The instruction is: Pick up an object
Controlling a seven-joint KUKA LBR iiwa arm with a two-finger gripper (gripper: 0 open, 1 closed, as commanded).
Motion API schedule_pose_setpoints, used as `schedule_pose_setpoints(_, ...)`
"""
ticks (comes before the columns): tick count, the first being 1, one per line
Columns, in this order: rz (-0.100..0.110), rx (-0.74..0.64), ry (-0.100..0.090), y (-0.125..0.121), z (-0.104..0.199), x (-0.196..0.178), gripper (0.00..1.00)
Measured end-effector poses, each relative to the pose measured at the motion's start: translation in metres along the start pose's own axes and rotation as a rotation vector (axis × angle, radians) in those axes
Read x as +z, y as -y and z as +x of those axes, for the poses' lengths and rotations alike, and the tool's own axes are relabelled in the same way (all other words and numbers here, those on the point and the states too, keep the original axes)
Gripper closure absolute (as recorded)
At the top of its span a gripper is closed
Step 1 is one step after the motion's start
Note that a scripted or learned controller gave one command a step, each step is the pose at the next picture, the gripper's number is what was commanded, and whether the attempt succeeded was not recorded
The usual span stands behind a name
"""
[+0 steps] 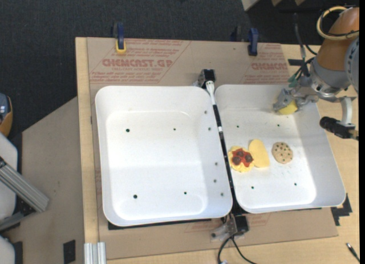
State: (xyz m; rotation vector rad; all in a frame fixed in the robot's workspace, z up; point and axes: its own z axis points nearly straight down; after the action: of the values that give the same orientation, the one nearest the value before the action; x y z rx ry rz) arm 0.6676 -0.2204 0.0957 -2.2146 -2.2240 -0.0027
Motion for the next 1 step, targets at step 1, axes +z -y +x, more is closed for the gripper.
schedule_pose_setpoints(1, -0.007, -0.001, 0.004, -0.001, 0.06, -0.0578, 1.0)
